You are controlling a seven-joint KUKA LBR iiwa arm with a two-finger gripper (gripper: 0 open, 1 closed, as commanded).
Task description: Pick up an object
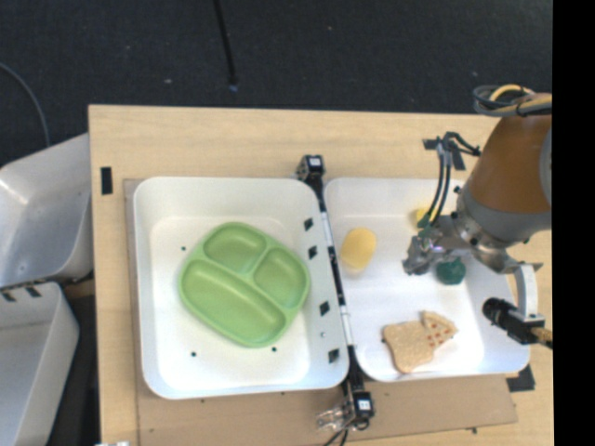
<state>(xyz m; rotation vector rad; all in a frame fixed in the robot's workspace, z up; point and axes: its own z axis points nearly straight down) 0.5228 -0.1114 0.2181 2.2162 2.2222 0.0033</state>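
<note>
A tan, toast-shaped piece (419,341) is seen lying nearest the viewer, in the near part of the right bin (390,295). In the left bin (149,249), a green divided plate (244,283) is being borne flat. Farther back in the right bin, a yellow lemon-like object (358,248) is resting near the divider. The gripper (426,258) is being held low over the right bin, with a dark green object (451,270) just beside it and something yellow-green (425,216) behind; whether the claw is released or clenched cannot be told, perhaps because of blur.
</note>
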